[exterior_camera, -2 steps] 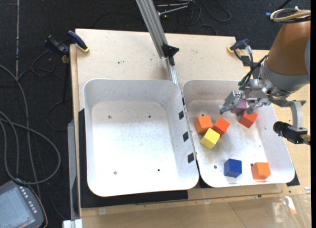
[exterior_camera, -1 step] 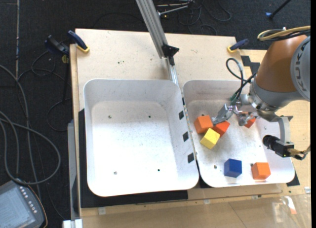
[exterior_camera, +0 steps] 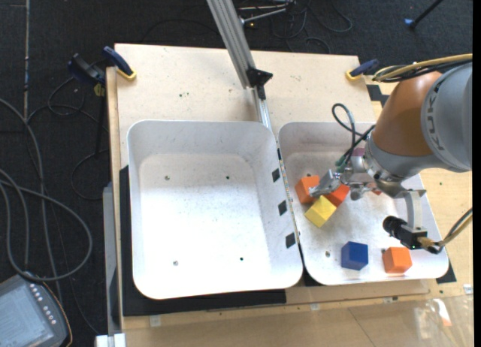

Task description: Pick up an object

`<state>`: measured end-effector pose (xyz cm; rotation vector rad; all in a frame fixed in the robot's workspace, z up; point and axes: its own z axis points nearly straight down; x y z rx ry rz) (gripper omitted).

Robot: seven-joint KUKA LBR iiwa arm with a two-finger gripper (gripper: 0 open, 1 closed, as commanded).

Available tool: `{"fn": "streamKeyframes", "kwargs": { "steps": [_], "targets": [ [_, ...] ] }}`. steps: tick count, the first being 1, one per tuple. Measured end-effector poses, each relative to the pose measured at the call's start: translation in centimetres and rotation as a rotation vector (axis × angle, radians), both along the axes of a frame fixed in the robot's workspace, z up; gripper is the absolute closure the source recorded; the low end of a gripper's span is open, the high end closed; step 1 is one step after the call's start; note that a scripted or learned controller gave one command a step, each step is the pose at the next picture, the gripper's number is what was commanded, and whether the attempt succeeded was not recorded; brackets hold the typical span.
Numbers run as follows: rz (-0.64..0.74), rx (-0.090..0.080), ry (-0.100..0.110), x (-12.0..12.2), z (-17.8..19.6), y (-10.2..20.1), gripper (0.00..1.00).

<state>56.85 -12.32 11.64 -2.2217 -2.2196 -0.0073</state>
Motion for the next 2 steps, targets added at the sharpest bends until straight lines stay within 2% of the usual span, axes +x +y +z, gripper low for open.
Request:
{"fn": "streamKeyframes", "kwargs": {
  "steps": [1,2],
  "targets": [
    [-0.001,-0.007,-0.012,0.2,1.6,-0.3,1.0],
    [0.003,-0.006,-0.003,0.6,5.9,-0.5,1.0]
  ]
}}
